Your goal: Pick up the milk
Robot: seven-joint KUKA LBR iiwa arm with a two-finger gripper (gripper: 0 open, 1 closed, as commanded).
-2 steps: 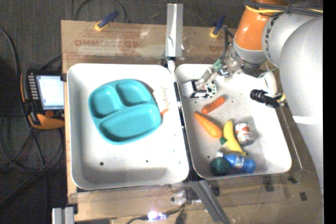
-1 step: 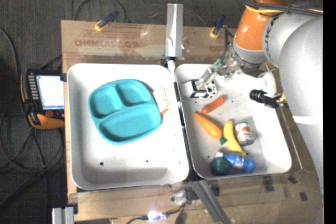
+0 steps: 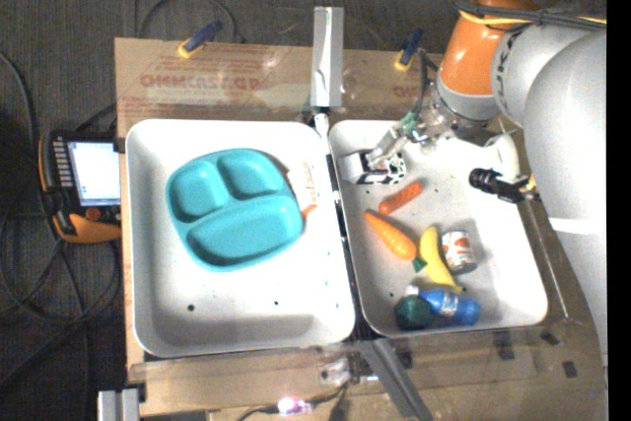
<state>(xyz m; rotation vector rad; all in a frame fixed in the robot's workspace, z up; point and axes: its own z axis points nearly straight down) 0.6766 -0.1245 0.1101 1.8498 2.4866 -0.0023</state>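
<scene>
The milk point(image 3: 395, 172) is a small white carton with black cow spots. It lies in the right bin point(image 3: 513, 212) near that bin's far left corner. My gripper point(image 3: 367, 167) is low over that corner, reaching in from the right, and its tip sits right at the carton's left side. The gripper body covers part of the carton, so I cannot tell whether the carton is held.
In the right bin lie a small reddish carrot point(image 3: 400, 198), a bigger orange carrot point(image 3: 391, 237), a banana point(image 3: 434, 259), a red and white can point(image 3: 458, 251), a blue bottle point(image 3: 455, 307) and a green item point(image 3: 414, 313). The left bin point(image 3: 158, 311) holds a teal divided plate point(image 3: 235, 204).
</scene>
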